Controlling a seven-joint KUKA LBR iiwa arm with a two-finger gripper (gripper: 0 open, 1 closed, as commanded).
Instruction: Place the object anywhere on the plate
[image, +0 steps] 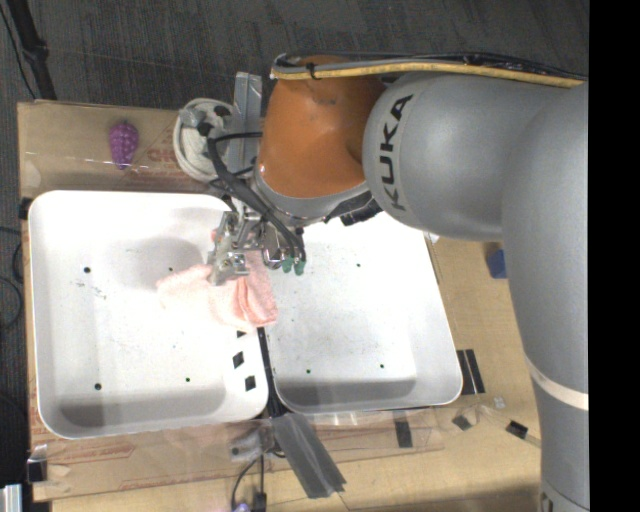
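Two shallow white bins stand side by side on the brown bench (60, 130), and their inner walls meet in a narrow seam that runs down the middle of the view. The left bin (120, 400) has much free floor: its far-left corner, its near-left corner and the whole near half are bare, with only a few small dark dots on the white. The right bin (400, 340) is also bare over its near half and toward its right wall, while the big grey arm (470, 130) with its orange band covers its far edge from above. There is one pink cloth (235, 290), soft and crumpled; it lies at the right side of the left bin and hangs across the seam, so its lower fold touches the inner walls of both bins. The one gripper (235, 258) stands directly over the upper part of this cloth, near the far end of the seam. The metal fingers are down at the cloth and seem to touch it, but I cannot tell how far they are open or if cloth is between them. On the bench beyond the far edge of the left bin lie one small purple thing (123, 142) near the far-left corner and one round white thing (197, 135), partly hidden by the arm.
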